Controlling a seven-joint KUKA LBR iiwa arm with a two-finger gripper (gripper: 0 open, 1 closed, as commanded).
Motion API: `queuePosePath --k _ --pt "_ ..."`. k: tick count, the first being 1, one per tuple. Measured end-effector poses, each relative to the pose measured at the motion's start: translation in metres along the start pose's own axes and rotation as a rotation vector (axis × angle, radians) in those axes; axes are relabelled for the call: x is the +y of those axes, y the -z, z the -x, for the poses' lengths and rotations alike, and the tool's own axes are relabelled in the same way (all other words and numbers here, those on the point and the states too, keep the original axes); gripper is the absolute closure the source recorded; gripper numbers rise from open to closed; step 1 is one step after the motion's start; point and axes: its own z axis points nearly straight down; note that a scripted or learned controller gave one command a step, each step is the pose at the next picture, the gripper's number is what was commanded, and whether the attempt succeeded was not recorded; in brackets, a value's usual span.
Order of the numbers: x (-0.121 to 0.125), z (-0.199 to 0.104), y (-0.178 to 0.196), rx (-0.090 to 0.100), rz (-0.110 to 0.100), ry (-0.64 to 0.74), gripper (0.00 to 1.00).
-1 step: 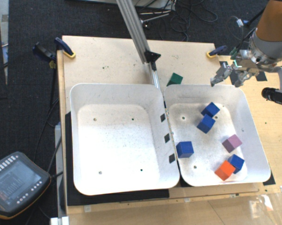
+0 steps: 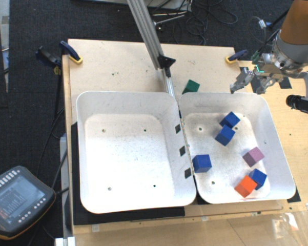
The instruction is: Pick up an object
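The right bin [image 2: 269,118] holds several blocks: two blue cubes [image 2: 227,128] touching near its upper middle, a blue cube [image 2: 202,163] at its left, a purple block [image 2: 253,156], and an orange block [image 2: 245,186] against another blue cube [image 2: 258,178] at the lower right. My gripper [image 2: 250,82] hangs above the bin's far rim, at the upper right, with its fingers spread apart and nothing between them. It is well clear of all the blocks.
The left bin [image 2: 87,106] lies beside the right one. A green block [image 2: 191,86] rests on the bench behind the bins. A slanted metal pole [image 2: 146,27] crosses the back. Blue-and-yellow clamps [image 2: 67,50] sit at the bench corners.
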Motion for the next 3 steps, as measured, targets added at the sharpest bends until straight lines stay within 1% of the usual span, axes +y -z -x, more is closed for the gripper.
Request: queuePosePath --k 1,2,3 --pt "-0.004 0.003 -0.064 0.001 -0.006 -0.004 0.00" --pt "0.002 -0.003 -0.111 0.001 -0.004 -0.001 0.00" --pt "0.002 -0.004 -0.164 0.001 -0.004 0.000 0.00"
